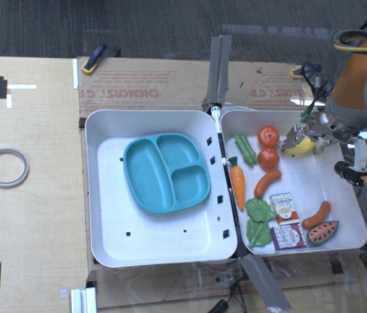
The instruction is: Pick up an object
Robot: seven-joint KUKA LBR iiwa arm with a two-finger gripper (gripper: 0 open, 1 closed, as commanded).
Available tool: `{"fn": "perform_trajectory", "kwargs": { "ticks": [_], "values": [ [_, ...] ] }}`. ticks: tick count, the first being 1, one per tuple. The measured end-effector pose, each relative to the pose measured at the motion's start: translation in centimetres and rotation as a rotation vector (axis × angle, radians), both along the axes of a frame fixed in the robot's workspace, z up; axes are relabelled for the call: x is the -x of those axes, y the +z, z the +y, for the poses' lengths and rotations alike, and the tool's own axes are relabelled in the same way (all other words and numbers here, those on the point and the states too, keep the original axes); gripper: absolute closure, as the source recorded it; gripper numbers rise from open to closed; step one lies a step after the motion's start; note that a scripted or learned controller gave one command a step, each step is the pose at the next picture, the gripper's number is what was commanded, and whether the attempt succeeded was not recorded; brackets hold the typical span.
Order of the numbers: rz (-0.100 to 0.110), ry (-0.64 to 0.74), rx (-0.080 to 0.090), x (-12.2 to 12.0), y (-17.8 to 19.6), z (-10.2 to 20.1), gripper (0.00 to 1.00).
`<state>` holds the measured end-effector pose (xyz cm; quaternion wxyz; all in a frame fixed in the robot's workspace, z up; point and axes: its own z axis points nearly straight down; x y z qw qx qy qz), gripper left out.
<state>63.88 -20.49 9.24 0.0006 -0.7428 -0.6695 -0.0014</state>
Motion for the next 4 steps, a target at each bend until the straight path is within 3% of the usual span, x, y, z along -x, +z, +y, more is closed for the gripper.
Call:
{"fn": "perform_trajectory", "kwargs": {
  "ticks": [1,2,3,4],
  "values": [
    [-0.001,0.002,0.004,0.0,1.1,-0.1,1.0],
    [0.007,-0.032,0.004,-1.8,1.3,0.3,1.0],
    [0.003,-0.187,0.004,1.6,6.5,1.0,1.0],
    [0.003,-0.117,0.004,2.3,5.1,2.0,1.0]
  ]
}}
